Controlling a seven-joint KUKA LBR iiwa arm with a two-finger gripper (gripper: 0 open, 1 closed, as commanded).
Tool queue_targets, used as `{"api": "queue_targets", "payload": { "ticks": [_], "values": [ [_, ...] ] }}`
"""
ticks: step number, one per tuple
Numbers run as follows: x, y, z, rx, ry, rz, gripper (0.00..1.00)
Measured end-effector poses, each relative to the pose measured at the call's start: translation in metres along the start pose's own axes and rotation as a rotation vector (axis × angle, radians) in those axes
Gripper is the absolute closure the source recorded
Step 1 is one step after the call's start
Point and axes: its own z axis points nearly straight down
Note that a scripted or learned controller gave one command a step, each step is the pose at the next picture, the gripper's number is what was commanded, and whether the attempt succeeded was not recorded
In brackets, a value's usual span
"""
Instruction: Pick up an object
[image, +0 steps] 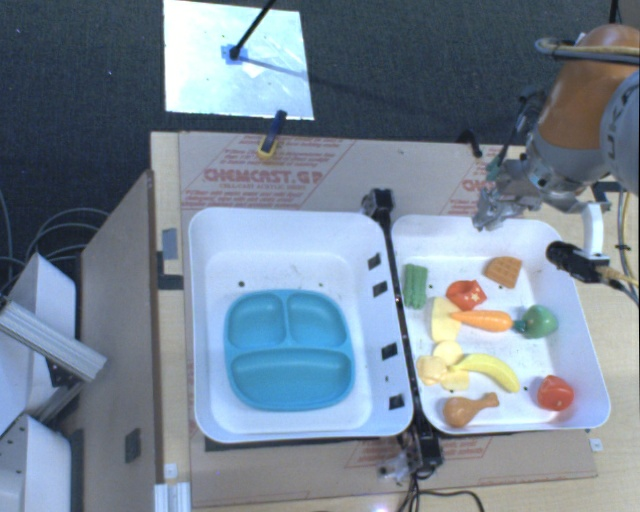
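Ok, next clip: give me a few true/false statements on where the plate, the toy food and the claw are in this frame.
1. The blue divided plastic plate lies in the left white bin. True.
2. The yellow toy banana lies on the plate. False: it is in the right white bin.
3. The claw hangs over the right bin's far edge. True.
4. The orange toy carrot is between the claw's fingers. False: it lies on the bin floor.
5. The green toy pepper sits in the left bin. False: the green toy pepper is in the right bin.

Even, bright overhead light; glare whitens the shiny silver sheet (238, 58); shadows stay soft, detail slightly grainy.
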Motion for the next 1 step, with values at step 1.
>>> {"api": "queue_targets", "payload": {
  "ticks": [1],
  "values": [
    [-0.0022,-0.0019,-0.0027,0.008,0.001,0.001,1.0]
  ]
}}
